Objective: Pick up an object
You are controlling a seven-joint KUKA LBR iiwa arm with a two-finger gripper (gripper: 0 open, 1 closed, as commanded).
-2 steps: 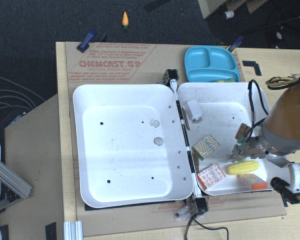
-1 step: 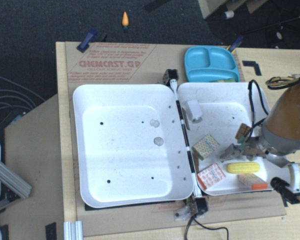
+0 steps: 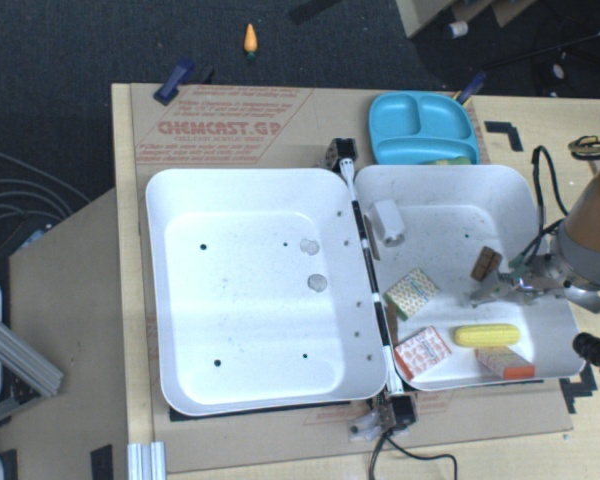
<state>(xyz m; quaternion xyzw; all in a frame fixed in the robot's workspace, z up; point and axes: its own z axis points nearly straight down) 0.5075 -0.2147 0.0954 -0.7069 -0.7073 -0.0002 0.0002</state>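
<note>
A: The bench [image 3: 230,118] is sitting over dark carpet, its cardboard top carrying printed red lettering, and two white bins are lying on it side by side. The left bin [image 3: 180,268] is holding two small round discs [image 3: 313,266]. A blue divided tray [image 3: 423,128] is resting just behind the right bin [image 3: 500,193].

B: And the arm?

A: The gripper [image 3: 500,286] is reaching in over the right bin's right side. Whether it is gripping anything, I cannot tell; the metal parts are blurring together.

B: What is lying near it?

A: A brown block [image 3: 486,263] is sitting just beside the gripper, on the side toward the blue tray. A yellow corn-like piece [image 3: 486,336] is lying near the gripper on the opposite side, with an orange-edged piece [image 3: 505,365] past it. A patterned packet [image 3: 412,291] and a red-and-white packet [image 3: 422,351] are lying toward the left bin, and a grey block [image 3: 387,220] is sitting farther off, near the divider.

B: Advice?

A: I'd judge the brown block the closest target. Descending squarely over one item, well clear of the bin wall, is looking wisest.
</note>
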